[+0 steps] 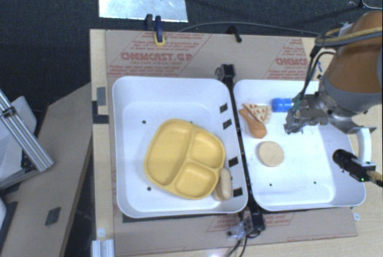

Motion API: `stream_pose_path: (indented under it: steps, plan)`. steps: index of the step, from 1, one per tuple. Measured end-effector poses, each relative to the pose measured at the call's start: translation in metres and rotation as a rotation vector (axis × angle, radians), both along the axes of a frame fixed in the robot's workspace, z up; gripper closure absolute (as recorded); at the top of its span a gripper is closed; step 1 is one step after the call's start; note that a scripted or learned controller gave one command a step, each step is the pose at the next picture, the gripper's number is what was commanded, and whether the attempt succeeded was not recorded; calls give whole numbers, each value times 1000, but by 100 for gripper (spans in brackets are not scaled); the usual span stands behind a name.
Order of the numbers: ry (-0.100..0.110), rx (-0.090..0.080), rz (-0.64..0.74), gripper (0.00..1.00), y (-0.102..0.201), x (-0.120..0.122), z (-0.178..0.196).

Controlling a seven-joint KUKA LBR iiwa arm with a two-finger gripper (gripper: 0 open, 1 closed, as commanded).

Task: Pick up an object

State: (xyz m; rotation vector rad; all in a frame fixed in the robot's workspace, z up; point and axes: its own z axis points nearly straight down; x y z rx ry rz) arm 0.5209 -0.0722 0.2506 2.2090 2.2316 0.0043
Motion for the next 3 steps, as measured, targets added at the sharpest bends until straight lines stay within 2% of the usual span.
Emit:
stream_pose_path:
  steps: [1, 2, 3]
  plan:
    - [2, 0, 0, 100, 57, 14, -15]
    - [0, 2, 0, 100, 109, 26, -8]
    - [0, 1, -1, 100, 161, 47, -18]
